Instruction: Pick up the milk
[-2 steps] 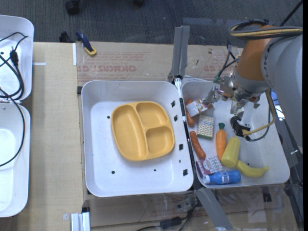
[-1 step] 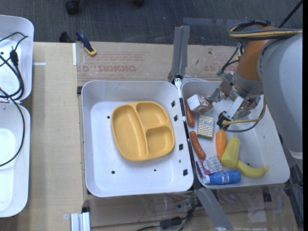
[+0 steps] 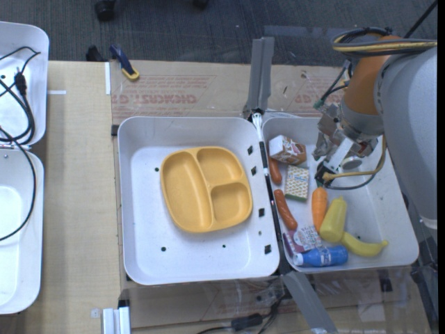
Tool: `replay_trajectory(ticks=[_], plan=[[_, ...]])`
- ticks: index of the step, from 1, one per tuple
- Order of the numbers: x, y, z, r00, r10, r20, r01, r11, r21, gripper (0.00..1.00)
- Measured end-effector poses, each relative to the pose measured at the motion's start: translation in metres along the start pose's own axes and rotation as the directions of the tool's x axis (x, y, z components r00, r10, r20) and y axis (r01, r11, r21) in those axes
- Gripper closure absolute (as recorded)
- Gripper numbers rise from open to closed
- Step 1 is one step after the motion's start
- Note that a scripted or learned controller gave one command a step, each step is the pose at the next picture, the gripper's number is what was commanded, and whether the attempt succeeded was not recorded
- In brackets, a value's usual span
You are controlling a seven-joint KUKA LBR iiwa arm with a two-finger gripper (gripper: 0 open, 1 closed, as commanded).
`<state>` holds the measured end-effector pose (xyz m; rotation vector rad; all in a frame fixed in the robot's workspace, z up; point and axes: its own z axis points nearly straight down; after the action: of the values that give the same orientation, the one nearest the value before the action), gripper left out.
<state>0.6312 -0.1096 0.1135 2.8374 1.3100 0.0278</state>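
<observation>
The milk (image 3: 287, 149) is a small white and brown carton lying on its side near the back left of the right bin (image 3: 386, 195). My gripper (image 3: 325, 147) hangs over the back middle of that bin, just right of the carton and apart from it. Nothing shows between the gripper and the milk.
In the right bin lie a cracker box (image 3: 297, 183), two sausages (image 3: 285, 211), a carrot (image 3: 318, 207), a yellow bottle (image 3: 334, 219), a banana (image 3: 365, 245) and a blue bottle (image 3: 321, 257). The left bin (image 3: 139, 207) holds a yellow divided plate (image 3: 206, 188).
</observation>
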Motion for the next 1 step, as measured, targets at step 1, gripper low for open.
replay_trajectory(ticks=[1], plan=[[-0.0001, 0.0, 0.0001, 1.0, 0.0, 0.0, 0.0, 1.0, 0.0, 0.0]])
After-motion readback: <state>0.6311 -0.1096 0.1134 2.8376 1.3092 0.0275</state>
